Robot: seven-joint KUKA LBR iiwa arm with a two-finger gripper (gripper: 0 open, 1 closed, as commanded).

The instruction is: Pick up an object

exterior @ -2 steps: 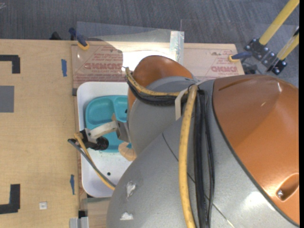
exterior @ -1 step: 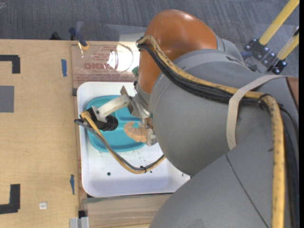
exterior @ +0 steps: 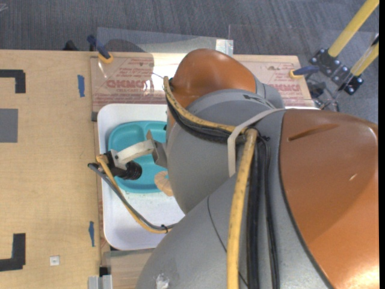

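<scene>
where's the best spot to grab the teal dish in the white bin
The teal dish lies flat in the white bin. It looks shallow and too wide to span, so probably pinch its raised rim across the wall, coming straight down. The rim on the view's left is exposed, while the right part is hidden under the arm.

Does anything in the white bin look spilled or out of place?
Nothing stands out. The turquoise plastic tray lies in the white bin, a small tan object at its edge; the grey and orange arm hides the rest.
</scene>
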